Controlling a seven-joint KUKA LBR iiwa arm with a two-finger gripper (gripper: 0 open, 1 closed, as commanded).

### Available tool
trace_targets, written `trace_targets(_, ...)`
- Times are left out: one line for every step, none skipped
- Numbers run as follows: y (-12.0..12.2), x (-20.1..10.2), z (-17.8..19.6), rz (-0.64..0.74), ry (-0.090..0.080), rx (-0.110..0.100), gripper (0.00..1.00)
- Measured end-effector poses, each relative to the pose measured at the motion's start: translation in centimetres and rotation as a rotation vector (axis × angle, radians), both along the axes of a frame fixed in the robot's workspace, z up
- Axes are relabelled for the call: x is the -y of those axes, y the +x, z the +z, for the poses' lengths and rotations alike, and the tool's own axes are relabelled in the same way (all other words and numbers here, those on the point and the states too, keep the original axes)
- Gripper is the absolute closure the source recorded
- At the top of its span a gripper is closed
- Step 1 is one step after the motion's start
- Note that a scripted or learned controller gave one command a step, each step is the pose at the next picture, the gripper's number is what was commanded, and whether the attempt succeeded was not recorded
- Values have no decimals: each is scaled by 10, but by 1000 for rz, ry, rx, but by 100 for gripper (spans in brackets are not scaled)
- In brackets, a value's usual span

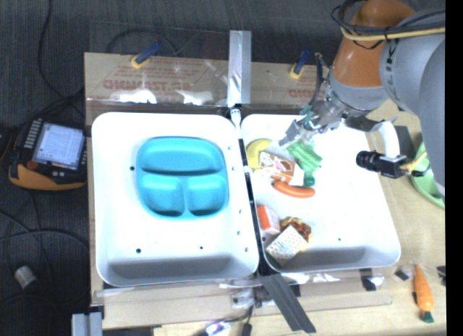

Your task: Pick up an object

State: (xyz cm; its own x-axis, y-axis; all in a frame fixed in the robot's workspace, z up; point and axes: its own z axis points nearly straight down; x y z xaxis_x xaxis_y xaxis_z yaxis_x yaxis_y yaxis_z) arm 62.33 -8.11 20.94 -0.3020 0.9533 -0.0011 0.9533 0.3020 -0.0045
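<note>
The end effector hangs over the right bin toward its 11 o'clock corner; whether it is open or closed cannot be told, and nothing is visibly held. Just below it lie a green toy, a yellow piece, a small printed carton and a sausage. At 7 o'clock sit an orange piece and a crumpled packet. The left bin holds a blue divided tray
</note>
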Motion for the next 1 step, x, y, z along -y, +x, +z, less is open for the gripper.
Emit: trace_targets(1, 9, 56, -105, -1, 0, 100)
